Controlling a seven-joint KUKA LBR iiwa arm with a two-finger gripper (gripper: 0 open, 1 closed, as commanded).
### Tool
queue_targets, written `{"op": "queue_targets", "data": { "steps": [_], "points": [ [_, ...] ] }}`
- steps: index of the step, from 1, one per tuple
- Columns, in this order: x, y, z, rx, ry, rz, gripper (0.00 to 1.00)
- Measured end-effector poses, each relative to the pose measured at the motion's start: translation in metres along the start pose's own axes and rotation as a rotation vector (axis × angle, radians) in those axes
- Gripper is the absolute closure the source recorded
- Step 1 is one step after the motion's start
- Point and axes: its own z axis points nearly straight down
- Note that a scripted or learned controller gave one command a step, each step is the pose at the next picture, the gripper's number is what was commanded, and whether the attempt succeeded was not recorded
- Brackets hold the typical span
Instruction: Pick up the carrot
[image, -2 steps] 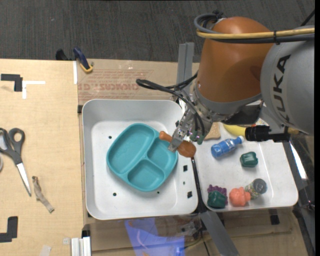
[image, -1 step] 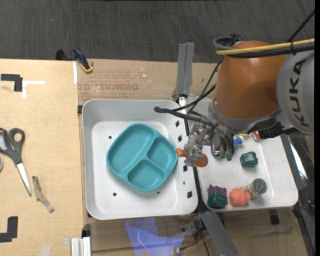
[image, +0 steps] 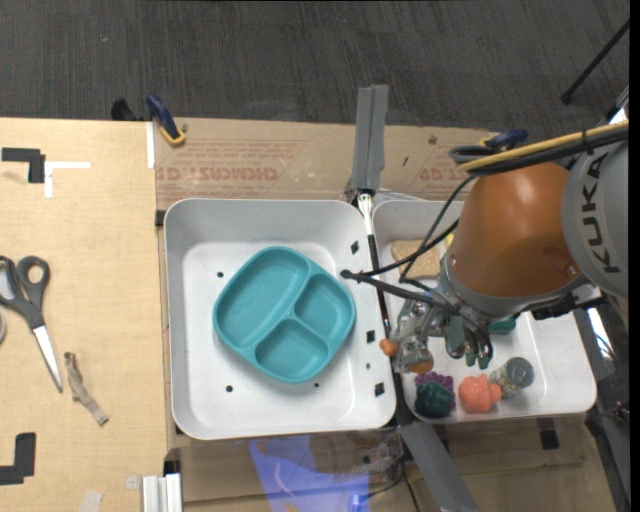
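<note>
A small orange piece that looks like the carrot (image: 387, 346) lies at the left wall of the right bin (image: 560, 400), level with the gripper. A pale tan lump sits just right of it, and I cannot tell whether that is part of the carrot. My gripper (image: 466, 348) hangs low over the middle of the right bin, under the orange wrist band, a short way right of the carrot. Cables and the wrist body hide much of it. Nothing shows clearly in its grasp.
The left bin (image: 190, 300) holds a teal divided plate (image: 285, 313). Along the right bin's front lie a dark green and purple item (image: 433, 396), a pink-orange item (image: 478, 393) and a grey round item (image: 518, 375). Scissors (image: 35, 310) rest on the bench at left.
</note>
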Motion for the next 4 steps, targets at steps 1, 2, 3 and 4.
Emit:
{"op": "queue_targets", "data": {
  "steps": [1, 2, 3, 4],
  "points": [
    [-0.022, -0.081, -0.001, 0.000, -0.004, -0.060, 1.00],
    [-0.022, -0.081, -0.001, 0.000, -0.004, -0.060, 0.00],
    [-0.015, -0.063, -0.001, -0.001, -0.003, -0.250, 0.00],
    [-0.030, -0.037, -0.001, -0.001, -0.003, -0.343, 0.00]
  ]
}}
